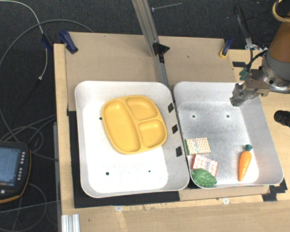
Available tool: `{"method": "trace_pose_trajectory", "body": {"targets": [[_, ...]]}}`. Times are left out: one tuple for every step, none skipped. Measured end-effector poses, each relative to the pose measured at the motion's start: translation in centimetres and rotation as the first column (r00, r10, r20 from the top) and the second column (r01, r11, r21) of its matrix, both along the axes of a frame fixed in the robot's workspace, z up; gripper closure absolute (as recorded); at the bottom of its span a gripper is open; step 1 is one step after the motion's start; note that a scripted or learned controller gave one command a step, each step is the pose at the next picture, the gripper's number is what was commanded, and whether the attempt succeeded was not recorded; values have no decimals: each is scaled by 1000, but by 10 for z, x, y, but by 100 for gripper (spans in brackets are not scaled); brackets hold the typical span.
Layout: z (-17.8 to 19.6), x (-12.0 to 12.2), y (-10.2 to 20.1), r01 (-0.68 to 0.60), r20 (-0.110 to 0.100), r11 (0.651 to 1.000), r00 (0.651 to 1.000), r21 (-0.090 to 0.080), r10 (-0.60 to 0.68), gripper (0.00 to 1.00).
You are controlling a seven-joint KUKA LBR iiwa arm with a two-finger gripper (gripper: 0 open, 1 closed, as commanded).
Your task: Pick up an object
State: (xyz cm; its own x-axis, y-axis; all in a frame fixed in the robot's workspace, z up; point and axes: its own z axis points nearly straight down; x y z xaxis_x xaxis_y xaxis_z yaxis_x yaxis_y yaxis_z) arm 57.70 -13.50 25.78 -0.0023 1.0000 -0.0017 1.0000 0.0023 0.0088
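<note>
So your gripper (237, 99) is hanging over the back right corner of the right bin (217, 105), and honestly you can't tell from this angle how it's set. Nothing is visibly in it.

The stuff to pick is all down at the front of that bin: a toy carrot (244, 164) near the front right, a small patterned packet (198, 145), a red and white packet (205, 165) just below it, and a green lump (204, 178) touching the front rim.

The left bin (87, 129) has a yellow divided plate (133, 123) sitting tilted in the middle.

Both bins sit on a tan bench (111, 57), dark carpet and loose cables around it, and a tablet-like screen (5, 170) lies at the left.
</note>
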Motion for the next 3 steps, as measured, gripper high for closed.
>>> {"method": "trace_pose_trajectory", "body": {"targets": [[-9, -12, 62, -5, -12, 1000, 1000, 5, 5, 100], [-2, -21, 115, -5, -11, 1000, 1000, 6, 5, 100], [-1, -39, 172, -5, -12, 1000, 1000, 6, 5, 100]]}}
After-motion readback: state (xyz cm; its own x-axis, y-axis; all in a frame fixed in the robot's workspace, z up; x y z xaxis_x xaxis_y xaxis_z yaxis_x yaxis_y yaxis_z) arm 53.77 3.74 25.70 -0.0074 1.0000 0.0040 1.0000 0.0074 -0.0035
